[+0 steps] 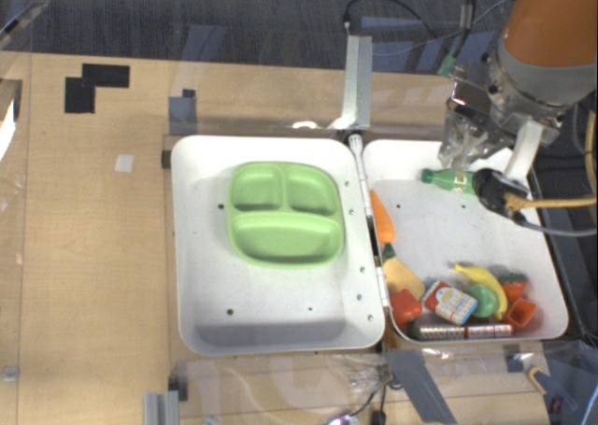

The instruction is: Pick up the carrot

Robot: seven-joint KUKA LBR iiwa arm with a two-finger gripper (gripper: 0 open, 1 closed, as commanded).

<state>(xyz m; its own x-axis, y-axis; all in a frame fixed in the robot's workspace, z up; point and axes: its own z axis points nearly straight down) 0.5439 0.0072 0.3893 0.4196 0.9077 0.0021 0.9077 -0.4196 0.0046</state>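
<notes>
Camera view, from above and at a slant: the carrot (381, 218) lies along the left wall of the right bin (439, 255), beside the divider, its green top pointing towards the toy pile (462, 302) at the near end. The gripper (464, 154) hangs over the bin's far end, just above a green bottle (445, 177); whether it is released or clenched cannot be told. Approach phase, nothing grasped: the next move calls for travel leftward and nearer, then descent. The left bin holds a green tray (284, 212).

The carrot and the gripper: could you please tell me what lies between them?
In the camera view, mostly bare white bin floor separates the carrot from the gripper; a green bottle lies beside the gripper.
</notes>
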